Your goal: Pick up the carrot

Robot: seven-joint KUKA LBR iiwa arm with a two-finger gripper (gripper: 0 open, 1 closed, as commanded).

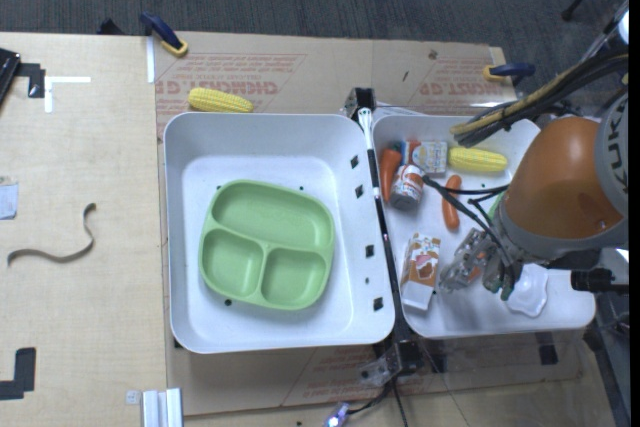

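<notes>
Carrot (452, 201) in right bin (570, 315); tray (267, 243) left bin (190, 215).

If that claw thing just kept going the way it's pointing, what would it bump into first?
Probably the bare floor of the right bin: the gripper points down, beside the small carton. Depth is hard to judge, so it might graze that carton.

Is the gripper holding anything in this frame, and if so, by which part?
Cannot be told. The gripper sits low in the right bin, beside a small carton; nothing is visibly between its fingers.
</notes>
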